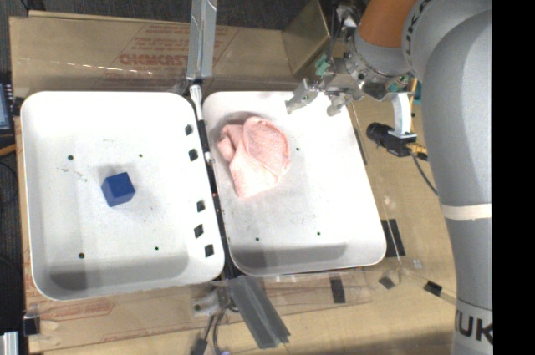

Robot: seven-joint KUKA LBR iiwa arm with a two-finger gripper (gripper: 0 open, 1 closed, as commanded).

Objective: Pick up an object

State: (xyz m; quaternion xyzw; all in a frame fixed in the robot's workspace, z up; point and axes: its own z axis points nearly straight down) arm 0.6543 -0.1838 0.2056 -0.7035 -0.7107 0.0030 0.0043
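Hovering over the right bin [368,236]: pincer [316,98] above the far rim, fingers apart, nothing between them.

Item: pink crumpled cloth [255,153], lying in the right bin near its left wall, just beside and below the pincer. Second item: blue cube [118,188], left bin [50,278], well apart from the arm. Step judged: approach, grasp not yet made. Next move calls for shifting over the cloth, descending, then closing on a raised fold.

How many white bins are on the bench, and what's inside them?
2. The left bin holds a blue cube. The right bin holds a crumpled pink cloth, with the pincer above its far edge.
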